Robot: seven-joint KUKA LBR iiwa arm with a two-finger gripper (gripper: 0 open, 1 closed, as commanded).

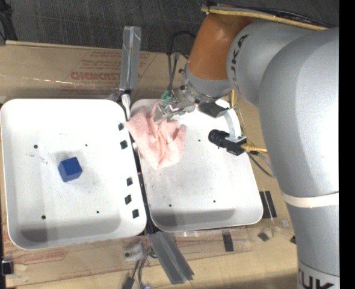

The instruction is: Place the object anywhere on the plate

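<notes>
Currently crumpled pink cloth (159,140) in right white plastic bin (225,209), far-left corner; soft, light, floppy, grab bunched top fold. Two-finger gripper (168,108) at cloth's top edge, grip state: cannot tell

place: robotics lab | evidence: KUKA arm (286,101), two white bins (21,221), cardboard-covered bench (63,65)

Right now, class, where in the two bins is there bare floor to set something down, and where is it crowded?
Left bin: bare floor all around the blue cube. Right bin: bare near half, below the pink cloth. Crowded: its far corner, where the gripper meets the cloth.
</notes>
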